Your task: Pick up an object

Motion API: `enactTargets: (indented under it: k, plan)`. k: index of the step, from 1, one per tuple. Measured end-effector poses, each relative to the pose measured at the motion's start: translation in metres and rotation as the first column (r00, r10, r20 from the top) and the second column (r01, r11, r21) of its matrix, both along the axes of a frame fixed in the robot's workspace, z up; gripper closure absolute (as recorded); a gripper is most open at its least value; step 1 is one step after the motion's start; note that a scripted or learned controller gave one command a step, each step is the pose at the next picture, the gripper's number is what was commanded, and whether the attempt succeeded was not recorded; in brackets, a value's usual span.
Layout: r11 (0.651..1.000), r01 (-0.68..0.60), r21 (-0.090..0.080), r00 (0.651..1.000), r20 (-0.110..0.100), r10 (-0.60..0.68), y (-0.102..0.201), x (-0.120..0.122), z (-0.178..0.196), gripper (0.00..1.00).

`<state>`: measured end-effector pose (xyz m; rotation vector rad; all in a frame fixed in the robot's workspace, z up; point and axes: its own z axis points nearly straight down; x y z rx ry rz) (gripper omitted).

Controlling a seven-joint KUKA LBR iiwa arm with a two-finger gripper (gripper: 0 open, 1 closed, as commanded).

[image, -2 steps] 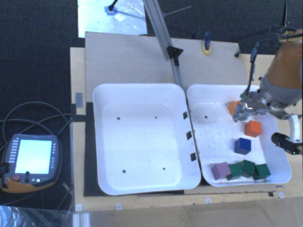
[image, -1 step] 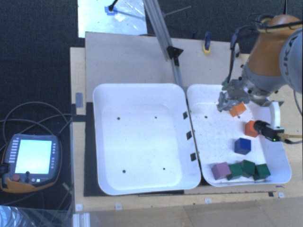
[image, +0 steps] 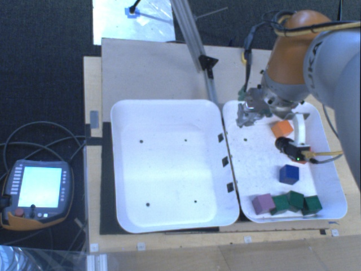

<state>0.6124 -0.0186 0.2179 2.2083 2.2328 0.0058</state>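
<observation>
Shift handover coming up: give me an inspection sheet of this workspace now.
Surface: bench bearing left bin and right bin.
Job's things: orange block, blue block, pink block, green blocks, all in right bin.
Clutter: nothing seen.
Grippers: gripper over right bin's far corner; finger state unclear.
Cables: yellow cable crossing right bin's rim.
Surroundings: teach pendant on the floor.

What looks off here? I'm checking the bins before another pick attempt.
Nothing stands out. The orange block, blue cube, pink block and green blocks all sit inside the right bin. The tool hangs over that bin's far left corner.
</observation>
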Motion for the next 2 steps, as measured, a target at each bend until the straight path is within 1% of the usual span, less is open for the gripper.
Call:
enactTargets:
  k: [1,2]
  plan:
    - [1.000,0.001,0.001,1.000,0.001,-0.001,0.043,0.026,0.003,1.00]
    - [1.000,0.001,0.000,1.000,0.000,-0.001,0.096,0.038,-0.003,1.00]
